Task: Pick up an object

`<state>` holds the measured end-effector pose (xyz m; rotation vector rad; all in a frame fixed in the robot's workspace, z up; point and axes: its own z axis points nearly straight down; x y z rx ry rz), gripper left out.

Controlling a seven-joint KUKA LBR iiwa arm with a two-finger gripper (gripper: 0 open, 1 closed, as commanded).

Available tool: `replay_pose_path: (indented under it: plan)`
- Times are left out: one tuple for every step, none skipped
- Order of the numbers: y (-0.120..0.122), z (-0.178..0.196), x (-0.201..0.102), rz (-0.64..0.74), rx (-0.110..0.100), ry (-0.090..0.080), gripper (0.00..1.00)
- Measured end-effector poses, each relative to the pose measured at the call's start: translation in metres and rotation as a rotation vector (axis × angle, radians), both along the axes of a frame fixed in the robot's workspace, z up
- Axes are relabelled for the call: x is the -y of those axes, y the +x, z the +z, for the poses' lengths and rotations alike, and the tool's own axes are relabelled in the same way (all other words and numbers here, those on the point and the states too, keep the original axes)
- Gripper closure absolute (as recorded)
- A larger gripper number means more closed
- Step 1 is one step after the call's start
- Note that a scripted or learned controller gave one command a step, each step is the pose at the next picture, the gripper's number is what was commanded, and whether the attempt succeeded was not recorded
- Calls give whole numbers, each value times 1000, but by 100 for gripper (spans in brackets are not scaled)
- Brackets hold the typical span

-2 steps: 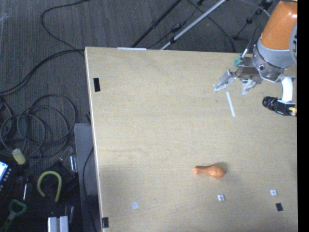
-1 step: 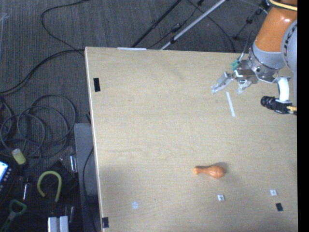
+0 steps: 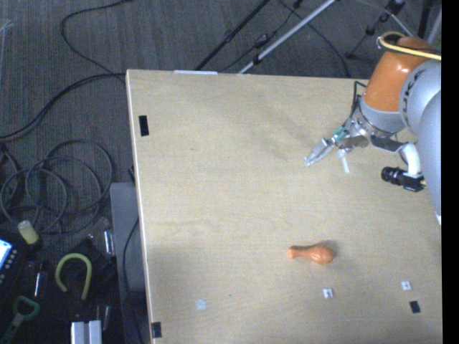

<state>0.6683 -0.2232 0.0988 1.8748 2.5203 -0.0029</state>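
Observation:
A small orange gourd-shaped object (image 3: pixel 313 254) lies on its side on the light wooden bench top (image 3: pixel 229 192), toward the front right, its thin neck pointing left. My gripper (image 3: pixel 328 163) hangs at the right side of the bench, well behind the orange object and apart from it. Its two fingers are spread, so it is open, and nothing sits between them. The grey arm with its orange band (image 3: pixel 398 77) comes in from the upper right.
Small white tags (image 3: pixel 328 292) and black marks (image 3: pixel 143 125) dot the bench surface. The bench's left edge drops to a carpeted floor with coiled cables (image 3: pixel 57 185) and tools. Stand legs (image 3: pixel 301 20) cross the floor behind the bench.

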Motion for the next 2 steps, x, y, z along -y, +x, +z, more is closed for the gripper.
replay_pose_path:
  plan:
    - [1, -14, -2, 343, 2, 1, 0]
    - [1, -14, -35, 618, 2, 1, 0]
